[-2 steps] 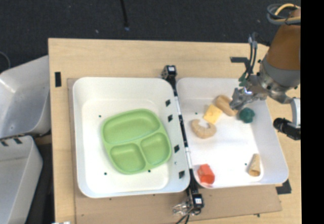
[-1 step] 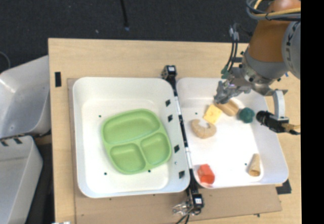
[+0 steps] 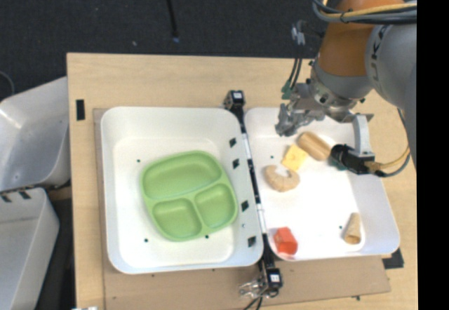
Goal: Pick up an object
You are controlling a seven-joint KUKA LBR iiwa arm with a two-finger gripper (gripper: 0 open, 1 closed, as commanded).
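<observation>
Two white bins, left bin (image 3: pixel 112 161) with one green plate (image 3: pixel 188 194), right bin (image 3: pixel 372 210) with five small foods, one bread roll (image 3: pixel 313 145), yellow cheese (image 3: pixel 295 158), gripper (image 3: pixel 289 121) at upper right, grip unclear

We see even, fairly bright overhead light. The two white bins (image 3: pixel 168 119) are close to washed out, with little texture on their floors. Shadows are soft and short; a faint one lies under the green tray (image 3: pixel 188 194). The orange arm band (image 3: pixel 354 28) carries a mild sheen. The dark floor (image 3: pixel 140 0) is underexposed. Overall sharpness is low, with small items soft-edged.
</observation>
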